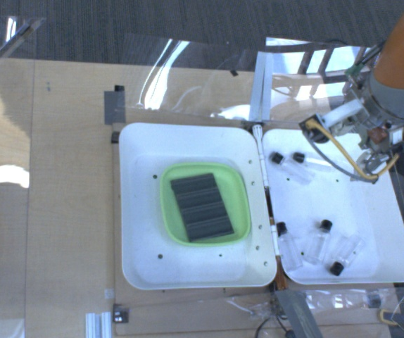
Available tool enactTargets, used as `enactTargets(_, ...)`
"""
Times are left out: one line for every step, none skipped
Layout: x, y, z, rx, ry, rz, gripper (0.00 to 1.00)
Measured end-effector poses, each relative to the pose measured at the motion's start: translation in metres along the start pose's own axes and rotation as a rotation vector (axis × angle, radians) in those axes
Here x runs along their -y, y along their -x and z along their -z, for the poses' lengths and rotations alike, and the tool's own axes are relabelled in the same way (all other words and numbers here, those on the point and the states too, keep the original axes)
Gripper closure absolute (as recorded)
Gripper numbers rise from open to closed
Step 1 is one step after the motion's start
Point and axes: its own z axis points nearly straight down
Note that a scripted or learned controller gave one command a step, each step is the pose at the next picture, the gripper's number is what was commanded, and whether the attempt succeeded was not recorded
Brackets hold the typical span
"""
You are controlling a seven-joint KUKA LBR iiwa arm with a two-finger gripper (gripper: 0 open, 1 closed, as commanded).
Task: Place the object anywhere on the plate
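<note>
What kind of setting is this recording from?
Probably a robotics lab bench: two white bins side by side, a green plate in one, clear vials in the other, an arm reaching in.

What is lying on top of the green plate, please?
A dark grey ribbed block lies flat on the green plate in the left bin. The plate's middle beneath it is covered.

You see a dark ribbed rectangular block point(201, 207) lying on the green square plate point(238, 189); right of that plate, clear black-capped plastic vials point(317, 244) lie scattered.
</note>
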Motion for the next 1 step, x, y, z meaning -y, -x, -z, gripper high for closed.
enactTargets(0.0818,-0.0048,0.0138,-0.003,0.001,-0.105,0.0)
